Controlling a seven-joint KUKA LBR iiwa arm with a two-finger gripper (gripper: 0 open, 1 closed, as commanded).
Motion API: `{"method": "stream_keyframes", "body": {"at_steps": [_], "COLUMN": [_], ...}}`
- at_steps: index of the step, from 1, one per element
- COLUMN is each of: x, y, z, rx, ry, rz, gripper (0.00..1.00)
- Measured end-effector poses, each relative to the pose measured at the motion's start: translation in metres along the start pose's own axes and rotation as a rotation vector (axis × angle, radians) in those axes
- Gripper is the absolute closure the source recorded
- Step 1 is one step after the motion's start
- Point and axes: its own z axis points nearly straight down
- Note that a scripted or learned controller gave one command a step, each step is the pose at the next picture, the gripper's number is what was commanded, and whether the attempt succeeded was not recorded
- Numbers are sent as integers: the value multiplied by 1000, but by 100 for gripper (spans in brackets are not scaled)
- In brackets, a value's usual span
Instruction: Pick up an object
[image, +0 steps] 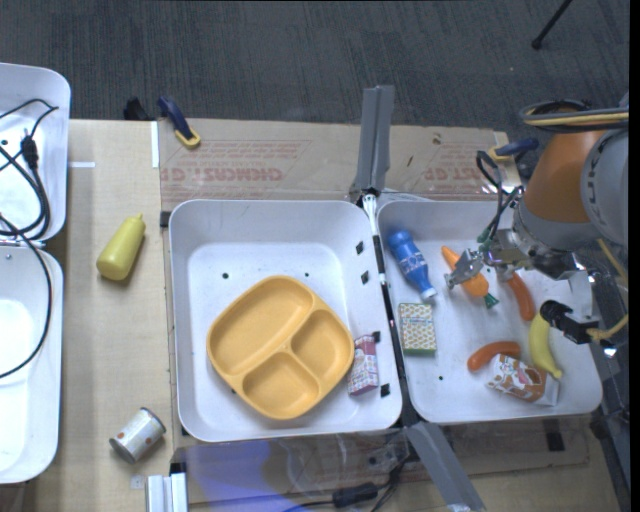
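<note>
The bench (120, 330) is pale wood, partly covered at the back by a sheet of brown cardboard (290, 165) with red print; beyond its far edge lies dark grey carpet (280, 50). On the bare wood left of the bins lie a yellow squeeze bottle (121, 248), a small metal can (136, 434) near the front edge, and a blue-and-yellow clamp (177, 121) at the back.

Two shallow white bins sit side by side. The left bin (195, 240) carries a yellow plastic plate (279, 345) with three compartments, smooth and rounded, and a small printed packet (364, 364) standing against the bin's right wall.

The right bin (440, 390) holds a blue bottle (410, 260) with a white cap near its back left corner, a green patterned sponge-like block (417, 328) by its left wall, an orange sausage shape (493, 353), a red-orange one (519, 295), a yellow banana (542, 345) towards the right edge, and a crinkled printed pouch (520, 379) near the front right corner.

The grey arm with its orange band reaches over the right bin's back half. Its gripper (470, 272) hangs low, right among a small orange piece (476, 283) with a green end. Whether the tips touch or clasp that piece cannot be told, nor how far apart the jaws stand.
</note>
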Motion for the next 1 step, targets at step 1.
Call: {"method": "stream_keyframes", "body": {"at_steps": [1], "x": [0], "y": [1], "z": [-10], "rx": [-1], "ry": [-2], "rz": [-1], "gripper": [100]}}
